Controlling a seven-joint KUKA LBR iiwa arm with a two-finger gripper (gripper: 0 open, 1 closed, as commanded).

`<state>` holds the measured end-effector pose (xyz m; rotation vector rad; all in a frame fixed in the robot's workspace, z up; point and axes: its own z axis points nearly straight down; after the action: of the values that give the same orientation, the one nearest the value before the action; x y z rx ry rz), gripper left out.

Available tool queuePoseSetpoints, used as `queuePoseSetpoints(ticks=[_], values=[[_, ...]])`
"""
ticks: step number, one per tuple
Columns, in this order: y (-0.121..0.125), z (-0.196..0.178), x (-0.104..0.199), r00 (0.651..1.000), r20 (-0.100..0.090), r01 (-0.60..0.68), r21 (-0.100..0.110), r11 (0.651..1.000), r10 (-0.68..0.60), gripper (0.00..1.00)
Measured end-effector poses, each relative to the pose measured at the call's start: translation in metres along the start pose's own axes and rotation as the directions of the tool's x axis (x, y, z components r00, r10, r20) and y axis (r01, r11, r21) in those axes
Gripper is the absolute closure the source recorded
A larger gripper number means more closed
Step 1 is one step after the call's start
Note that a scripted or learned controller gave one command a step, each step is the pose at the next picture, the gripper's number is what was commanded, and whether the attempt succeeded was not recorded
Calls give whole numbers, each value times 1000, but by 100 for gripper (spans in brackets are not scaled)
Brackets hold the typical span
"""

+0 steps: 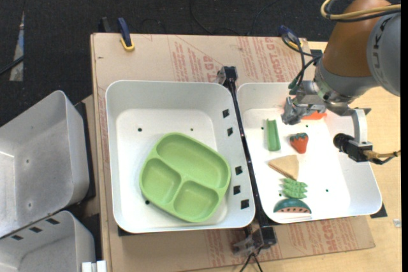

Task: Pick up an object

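Note:
My gripper (294,111) hangs over the far part of the right bin (357,197), just right of a green stick (273,135). A small orange piece (313,115) shows right beside the gripper, partly hidden by it. A red strawberry (299,142) lies just in front of the gripper. Nearer the front lie a tan wedge (285,166), a green leafy piece (294,188) and a watermelon slice (292,206).
The left bin (127,105) holds a green divided plate (185,176). A black divider (240,137) runs between the bins. Spare white bins (38,156) stand off the bench at the left. A black fitting (349,144) with a cable sits at the right bin's right side.

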<state>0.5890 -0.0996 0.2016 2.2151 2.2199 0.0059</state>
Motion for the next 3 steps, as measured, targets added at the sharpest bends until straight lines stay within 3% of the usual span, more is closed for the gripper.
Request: queuePoseSetpoints(ticks=[1, 3], values=[[2, -41, 0, 1000, 0, 0, 1, 1000, 0, 100], [-4, -50, 110, 1000, -3, 6, 6, 1000, -6, 100]])
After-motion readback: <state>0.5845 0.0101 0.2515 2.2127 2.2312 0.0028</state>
